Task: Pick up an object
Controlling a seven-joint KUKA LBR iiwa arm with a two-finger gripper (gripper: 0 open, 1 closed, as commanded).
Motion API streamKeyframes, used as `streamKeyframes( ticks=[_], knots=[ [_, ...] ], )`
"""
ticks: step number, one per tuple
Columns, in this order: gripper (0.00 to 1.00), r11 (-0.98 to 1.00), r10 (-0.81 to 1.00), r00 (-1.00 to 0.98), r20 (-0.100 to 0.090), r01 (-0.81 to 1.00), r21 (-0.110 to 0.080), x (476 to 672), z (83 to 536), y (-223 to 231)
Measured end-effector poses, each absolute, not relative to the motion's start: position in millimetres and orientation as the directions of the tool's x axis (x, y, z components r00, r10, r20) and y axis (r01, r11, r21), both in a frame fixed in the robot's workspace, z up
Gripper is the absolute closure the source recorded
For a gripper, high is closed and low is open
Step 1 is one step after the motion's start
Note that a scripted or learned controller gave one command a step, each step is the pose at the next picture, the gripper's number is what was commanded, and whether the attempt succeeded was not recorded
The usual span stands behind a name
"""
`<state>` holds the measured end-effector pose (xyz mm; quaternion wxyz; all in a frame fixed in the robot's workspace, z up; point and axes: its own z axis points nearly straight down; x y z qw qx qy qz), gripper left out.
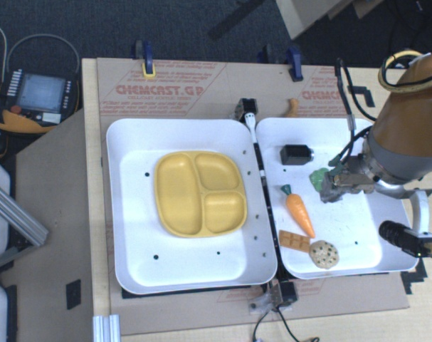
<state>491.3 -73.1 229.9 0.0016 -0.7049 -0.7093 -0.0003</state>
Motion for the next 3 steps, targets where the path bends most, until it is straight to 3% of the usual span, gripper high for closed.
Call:
streamKeyframes(
  ticks=[3],
  knots=[
    [1.00, 0.006, 1.000, -0.006, 0.001, 1.000, 0.002, 532.4, 233.5, 69.4]
  ],
)
